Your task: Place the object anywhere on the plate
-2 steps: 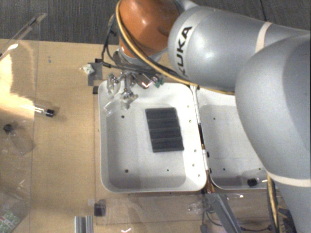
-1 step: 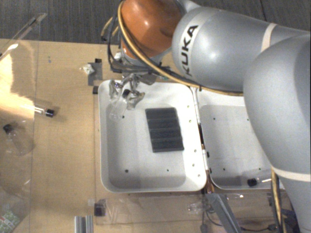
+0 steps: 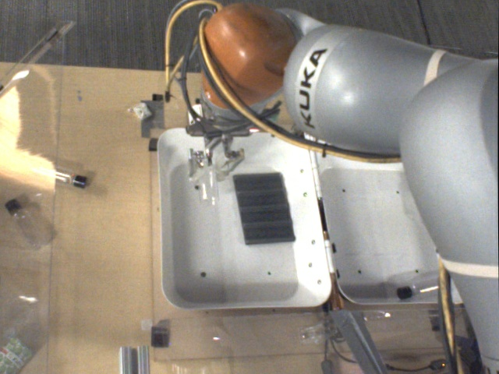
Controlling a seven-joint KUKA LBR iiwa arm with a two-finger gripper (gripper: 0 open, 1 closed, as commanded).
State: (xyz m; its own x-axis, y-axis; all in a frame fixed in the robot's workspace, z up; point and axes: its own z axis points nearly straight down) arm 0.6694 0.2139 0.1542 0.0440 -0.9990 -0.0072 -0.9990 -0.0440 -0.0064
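- 1 grey kuka arm (image 3: 366, 92) comes in from the right of the view and covers most of the right bin (image 3: 366, 240). its orange band (image 3: 245, 45) sits over the far rim of the left bin (image 3: 234, 287).
- the gripper (image 3: 209, 178) hangs over the far-left part of the left bin, pointing down at the white floor. it's pale and see-through against a white bin, so i honestly can't tell if it's open or closed. there's nothing i can make out in its grasp.
- the task's thing looks to be the dark ribbed slab (image 3: 264, 207): a flat rectangle with 4 or so ridges across it, lying on the floor of the left bin a bit right of the middle. its long side runs near to far and it's tilted slightly.
- the gripper is just beside the slab's far-left corner, on the view's left of it. the 2 look apart rather than touching.
- whether that slab is the object or the plate, i can't say from this shot.
- in the right bin, a small dark thing (image 3: 403, 292) sits by the near wall, too small to identify.
- out on the bench (image 3: 93, 271), left of the bins and well apart from them: a little vial with a black cap (image 3: 70, 179) and a clear bottle (image 3: 27, 223).
- a small black block (image 3: 160, 335) sits on the bench just off the left bin's near-left corner.
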